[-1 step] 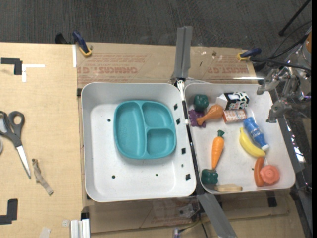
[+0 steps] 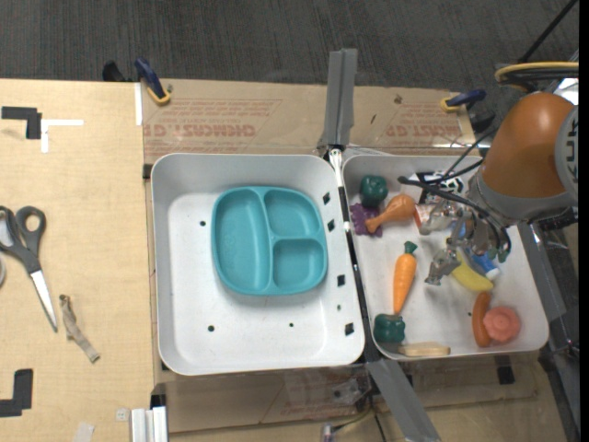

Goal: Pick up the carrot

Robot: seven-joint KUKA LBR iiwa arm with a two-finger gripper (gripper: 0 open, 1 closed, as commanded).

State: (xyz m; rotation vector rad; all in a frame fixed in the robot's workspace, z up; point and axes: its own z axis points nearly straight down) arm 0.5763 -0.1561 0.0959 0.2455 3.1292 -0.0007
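Hard to make out under the grey arm with its orange band [image 2: 529, 155]: a tangle of cables and metal above the right shallow white bin [image 2: 525, 334], with the two-finger pincer [image 2: 444, 267] low among it. Cannot tell how far the pincer stands open, nor whether anything sits in it. Just left of the pincer, apart from it, the small orange toy carrot with a green top [image 2: 403, 280], lying lengthwise on the bin floor. Partly hidden below the arm: a yellow toy piece [image 2: 472, 278]. Near the bin's lower right corner, a pink round toy [image 2: 502, 324]. In the left white bin [image 2: 175, 320], a teal plastic divided plate [image 2: 270, 240]. On the pale wooden table [image 2: 74, 247] at far left, grey-handled scissors [image 2: 28, 247], cut off by the edge.
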